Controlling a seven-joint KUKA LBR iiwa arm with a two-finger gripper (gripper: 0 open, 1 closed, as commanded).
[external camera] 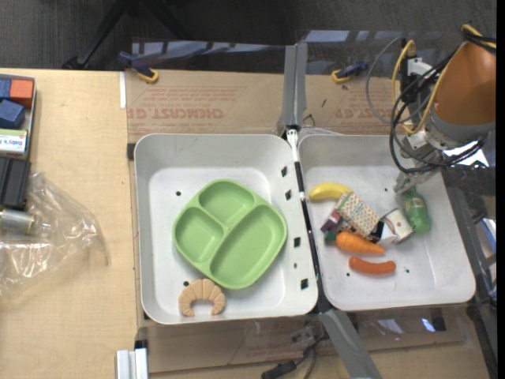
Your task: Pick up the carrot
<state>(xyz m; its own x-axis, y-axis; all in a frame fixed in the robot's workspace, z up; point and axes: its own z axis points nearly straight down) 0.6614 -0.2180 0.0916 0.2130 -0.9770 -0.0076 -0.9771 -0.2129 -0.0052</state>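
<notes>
Your carrot [360,243] lies in the right bin [442,290], near the middle, tip pointing left. A sausage [372,266] sits just below it, and a patterned packet [357,212] touches it from above. A banana [329,191] is further up-left, and a green bottle [416,214] lies to the right. The gripper [412,181] hangs over the bin's upper right, near the bottle's top, apart from the carrot. You can't tell its state from here. The left bin [150,235] holds a green divided plate [230,234] and a croissant [202,297].
</notes>
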